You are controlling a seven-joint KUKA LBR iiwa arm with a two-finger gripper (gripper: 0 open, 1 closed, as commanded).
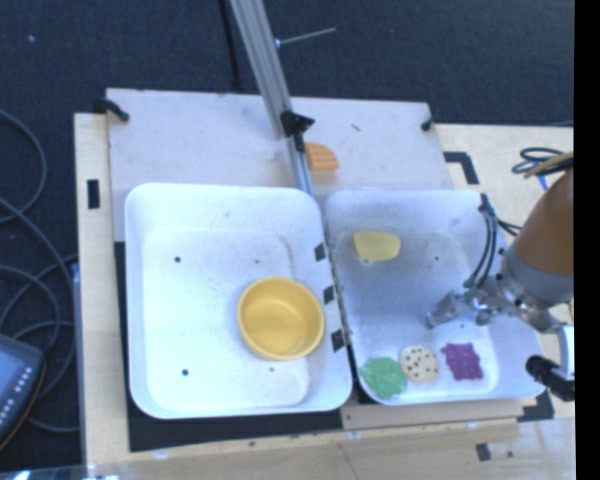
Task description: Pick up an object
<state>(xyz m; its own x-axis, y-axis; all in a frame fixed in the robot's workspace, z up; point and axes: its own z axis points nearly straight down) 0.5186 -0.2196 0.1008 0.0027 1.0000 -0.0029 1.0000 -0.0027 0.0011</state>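
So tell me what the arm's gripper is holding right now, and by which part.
Nothing is held. The gripper sits over bare floor of the right bin, apart from the purple piece and the yellow piece.

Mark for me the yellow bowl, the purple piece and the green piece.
yellow bowl (280,318), camera view, on its inner floor.
purple piece (464,360), camera view, on its middle.
green piece (383,376), camera view, on its top face.

Metal pole (263,58) across the bench; dark tablet (2,388) at left
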